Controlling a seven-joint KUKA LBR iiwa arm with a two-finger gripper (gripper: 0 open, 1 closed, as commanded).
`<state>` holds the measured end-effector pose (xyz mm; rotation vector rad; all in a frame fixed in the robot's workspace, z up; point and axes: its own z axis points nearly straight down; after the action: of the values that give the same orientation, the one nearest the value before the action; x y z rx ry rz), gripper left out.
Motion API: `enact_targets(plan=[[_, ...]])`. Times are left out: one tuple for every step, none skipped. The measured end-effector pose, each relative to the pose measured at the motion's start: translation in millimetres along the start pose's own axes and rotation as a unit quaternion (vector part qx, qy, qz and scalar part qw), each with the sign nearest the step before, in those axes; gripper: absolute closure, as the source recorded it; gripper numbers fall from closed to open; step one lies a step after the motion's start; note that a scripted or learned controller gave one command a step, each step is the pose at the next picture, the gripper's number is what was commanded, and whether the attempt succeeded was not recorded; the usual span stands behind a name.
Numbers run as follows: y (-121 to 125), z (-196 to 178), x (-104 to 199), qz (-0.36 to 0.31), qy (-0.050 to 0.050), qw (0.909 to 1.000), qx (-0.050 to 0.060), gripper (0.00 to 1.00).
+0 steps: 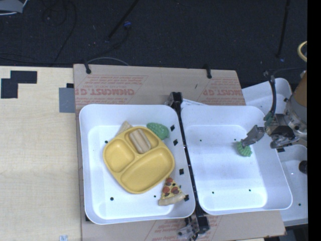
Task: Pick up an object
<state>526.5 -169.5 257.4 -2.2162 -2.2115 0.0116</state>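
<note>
Arm low over the right bin point(281, 197), tool point(251, 138) touching a green object point(245, 150), grip state unclear.

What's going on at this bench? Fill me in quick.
A grey arm reaches in from the right over the right bin, its gripper right at a small green toy near that bin's right side. Whether the fingers have it can't be told. The left bin holds a yellow divided plate with a hot dog in one compartment, a green piece beside the plate, and a pizza slice near the front.
</note>
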Motion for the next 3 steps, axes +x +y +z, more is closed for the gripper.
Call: enact_targets(plan=[[2.1,-5.8,0.1,-0.001,-0.001,1.0000,-0.006,0.00],[-2.6,40.0,-4.5,-0.001,0.000,1.0000,-0.002,0.00],[6.3,90.5,-7.0,-0.001,0.000,1.0000,-0.003,0.00]])
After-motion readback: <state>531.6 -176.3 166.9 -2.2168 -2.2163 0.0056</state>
